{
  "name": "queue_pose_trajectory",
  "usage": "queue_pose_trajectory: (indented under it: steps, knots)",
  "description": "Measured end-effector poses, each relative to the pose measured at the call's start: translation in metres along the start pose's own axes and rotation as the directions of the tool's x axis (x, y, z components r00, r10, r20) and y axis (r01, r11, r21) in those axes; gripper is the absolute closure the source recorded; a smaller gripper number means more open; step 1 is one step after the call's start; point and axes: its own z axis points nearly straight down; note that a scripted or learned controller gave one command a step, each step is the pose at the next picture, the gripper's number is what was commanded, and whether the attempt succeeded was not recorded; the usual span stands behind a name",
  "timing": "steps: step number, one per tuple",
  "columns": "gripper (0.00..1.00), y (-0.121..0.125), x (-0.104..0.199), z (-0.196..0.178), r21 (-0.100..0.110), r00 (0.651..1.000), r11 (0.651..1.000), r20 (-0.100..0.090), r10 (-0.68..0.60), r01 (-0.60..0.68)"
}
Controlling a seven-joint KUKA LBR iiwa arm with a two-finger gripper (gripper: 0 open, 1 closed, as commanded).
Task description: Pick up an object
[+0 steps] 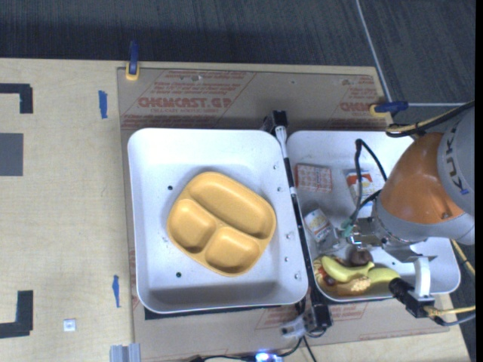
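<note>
- Smooth, glossy yellow plastic tray [219, 222] with three rounded compartments, lying at a slant in the left white bin [151, 157].
- In the right white bin [321, 145]: a printed red-and-white card [313, 177], a small packet [360, 181], a crinkled wrapper [315, 222].
- Along that bin's near edge, a curved yellow banana [341, 271], a green piece [382, 275] and other toy food, heaped together.
- Grey arm with rounded orange band [419, 188] low over that heap; gripper [355, 241] just above the banana.
- State of the jaws: cannot tell.
- Pale wooden bench [60, 225] beneath, flat and matte.
</note>
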Motion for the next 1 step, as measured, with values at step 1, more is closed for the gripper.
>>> queue_pose_trajectory:
  steps: [1]
  knots:
    - [1.0, 0.0021, -0.0004, -0.0108, -0.007, 1.0, 1.0, 0.002, 0.001, -0.001]
